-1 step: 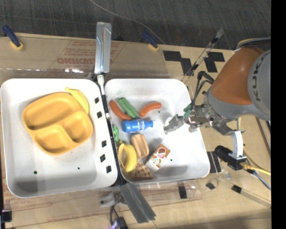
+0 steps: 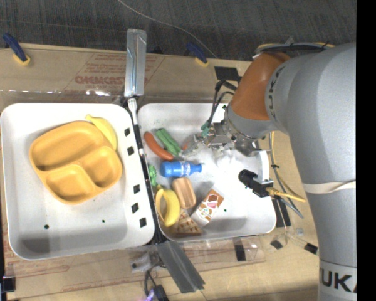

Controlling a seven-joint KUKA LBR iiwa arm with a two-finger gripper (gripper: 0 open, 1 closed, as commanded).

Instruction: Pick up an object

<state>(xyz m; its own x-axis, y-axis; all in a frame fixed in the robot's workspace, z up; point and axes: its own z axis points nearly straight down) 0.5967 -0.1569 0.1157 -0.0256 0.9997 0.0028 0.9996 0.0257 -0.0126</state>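
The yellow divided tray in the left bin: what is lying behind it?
A yellow banana-like toy pokes out behind the yellow divided tray, at its upper right edge, inside the left bin. The tray covers its lower part, so its full shape cannot be judged.

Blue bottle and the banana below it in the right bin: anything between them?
Camera view: a tan bread-like piece lies between the blue bottle and the banana, beside the banana.

Single fixed camera above bench, looking down aslant on both bins.
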